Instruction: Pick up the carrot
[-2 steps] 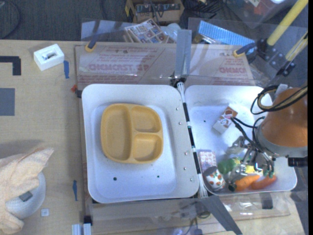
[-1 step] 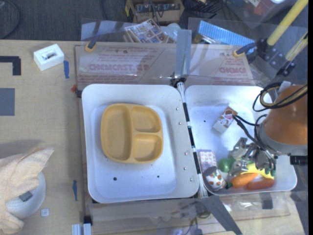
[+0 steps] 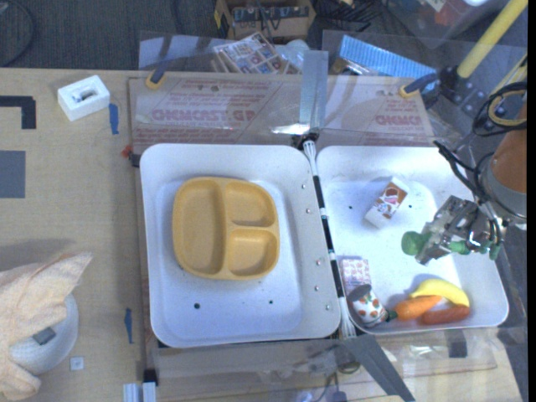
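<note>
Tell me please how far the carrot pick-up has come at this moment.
Nothing looks done yet: the orange carrot lies on the floor of the right white bin, beside the yellow banana near the front edge. In hand: the grey two-finger gripper hangs over that bin, next to a small green object, away from the carrot. Left: move to the carrot, grasp it and lift it.

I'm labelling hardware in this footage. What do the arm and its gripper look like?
The arm enters from the right, showing a rounded orange section with grey beneath. Black cables loop beside it. The gripper is a small metallic grey assembly with dark parts and green touches.
</note>
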